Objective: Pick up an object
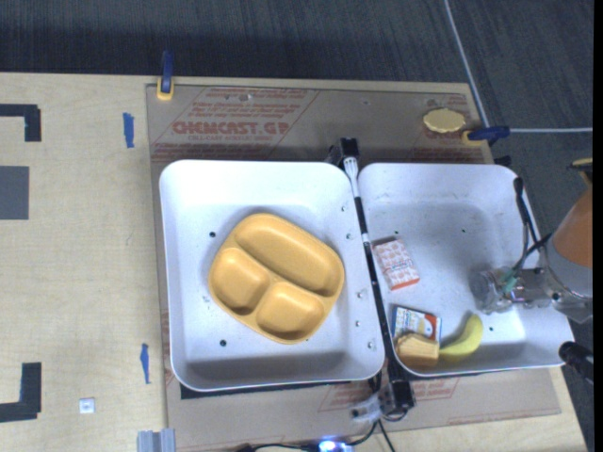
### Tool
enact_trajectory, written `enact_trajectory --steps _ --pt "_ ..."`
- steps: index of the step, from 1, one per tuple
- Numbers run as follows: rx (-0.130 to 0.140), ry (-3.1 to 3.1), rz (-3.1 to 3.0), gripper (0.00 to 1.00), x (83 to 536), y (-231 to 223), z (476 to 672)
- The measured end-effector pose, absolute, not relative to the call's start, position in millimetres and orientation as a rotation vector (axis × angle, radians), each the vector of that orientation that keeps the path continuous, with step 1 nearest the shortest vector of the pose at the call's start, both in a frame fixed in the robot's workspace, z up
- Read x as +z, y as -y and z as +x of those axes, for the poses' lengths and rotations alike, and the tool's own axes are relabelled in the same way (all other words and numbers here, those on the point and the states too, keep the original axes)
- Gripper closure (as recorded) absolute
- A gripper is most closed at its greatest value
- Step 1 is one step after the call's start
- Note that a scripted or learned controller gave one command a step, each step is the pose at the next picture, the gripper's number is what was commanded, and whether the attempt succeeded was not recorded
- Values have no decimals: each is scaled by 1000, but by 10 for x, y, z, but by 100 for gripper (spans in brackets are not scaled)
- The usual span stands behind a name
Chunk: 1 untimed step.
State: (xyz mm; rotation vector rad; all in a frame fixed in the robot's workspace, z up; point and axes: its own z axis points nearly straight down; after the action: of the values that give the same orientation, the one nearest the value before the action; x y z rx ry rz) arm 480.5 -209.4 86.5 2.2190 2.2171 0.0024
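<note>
Arm cropped rightward; hand fingers blurred.

The arm shows an orange band over grey, ending in a metallic tool (thin green and black wires alongside).

Four things lie in the two bins before me, ready for picking.

In the left bin a yellow compartment tray rests flat near the middle, turned at an angle, with one long section and two smaller ones facing up. In the right bin a small white packet with red print lies flat near the left wall. Near that bin's front left corner sits a small carton with a red and white label, a tan block touching its front edge. A yellow banana lies just beside them on the right, curving upward at its far end.
</note>
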Motion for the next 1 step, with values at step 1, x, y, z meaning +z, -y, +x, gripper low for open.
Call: enact_trajectory --steps 1 --pt "1 -2223 2220 100 1199 1328 4798"
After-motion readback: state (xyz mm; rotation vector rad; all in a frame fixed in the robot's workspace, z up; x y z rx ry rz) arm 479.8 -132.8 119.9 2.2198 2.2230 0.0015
